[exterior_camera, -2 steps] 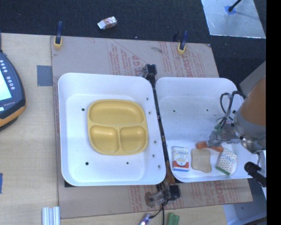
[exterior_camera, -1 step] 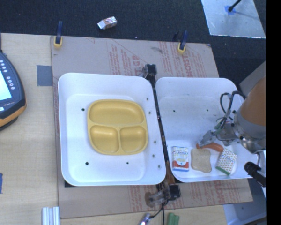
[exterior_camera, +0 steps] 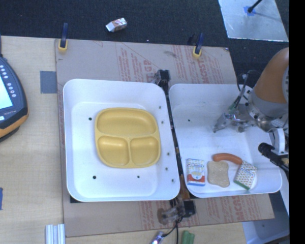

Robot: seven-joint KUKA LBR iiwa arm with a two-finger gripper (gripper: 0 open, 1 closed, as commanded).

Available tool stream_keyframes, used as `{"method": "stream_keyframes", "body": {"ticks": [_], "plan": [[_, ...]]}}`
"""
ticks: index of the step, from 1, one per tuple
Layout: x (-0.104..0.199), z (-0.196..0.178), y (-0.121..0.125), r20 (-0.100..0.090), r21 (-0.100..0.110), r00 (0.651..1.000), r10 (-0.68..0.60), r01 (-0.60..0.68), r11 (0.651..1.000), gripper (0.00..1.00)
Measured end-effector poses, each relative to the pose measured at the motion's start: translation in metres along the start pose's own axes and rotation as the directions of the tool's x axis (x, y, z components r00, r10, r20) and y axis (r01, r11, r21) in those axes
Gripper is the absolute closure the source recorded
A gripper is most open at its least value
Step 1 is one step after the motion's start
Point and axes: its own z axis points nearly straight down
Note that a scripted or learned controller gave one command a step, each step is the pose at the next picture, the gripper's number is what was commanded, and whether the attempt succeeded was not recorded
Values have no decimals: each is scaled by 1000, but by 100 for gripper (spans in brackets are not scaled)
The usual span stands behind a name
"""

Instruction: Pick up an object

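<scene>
Two shallow white bins sit side by side on a table [exterior_camera: 25,187], seen from above at a slant. The left bin [exterior_camera: 76,136] holds a yellow divided plate [exterior_camera: 127,136] with three compartments, lying flat near its middle. The right bin [exterior_camera: 203,105] holds four small items in a row along its near edge: a small carton [exterior_camera: 195,172], a slice of toy bread [exterior_camera: 218,174] just beside it, a toy sausage [exterior_camera: 227,158] just behind the bread, and a green-and-white packet [exterior_camera: 245,176] at the right end.

The grey arm with its orange band [exterior_camera: 273,80] reaches in from the right. Its gripper [exterior_camera: 233,122] hangs over the far right part of the right bin, fingers spread wide with nothing between them — well apart from the row of items. A handheld control pendant [exterior_camera: 2,103] lies at the table's left edge.
</scene>
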Motion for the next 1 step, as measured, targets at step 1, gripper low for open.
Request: {"method": "stream_keyframes", "body": {"ticks": [1], "plan": [[-16, -1, 41, 0, 0, 1000, -2, 2, 1000, 0]]}}
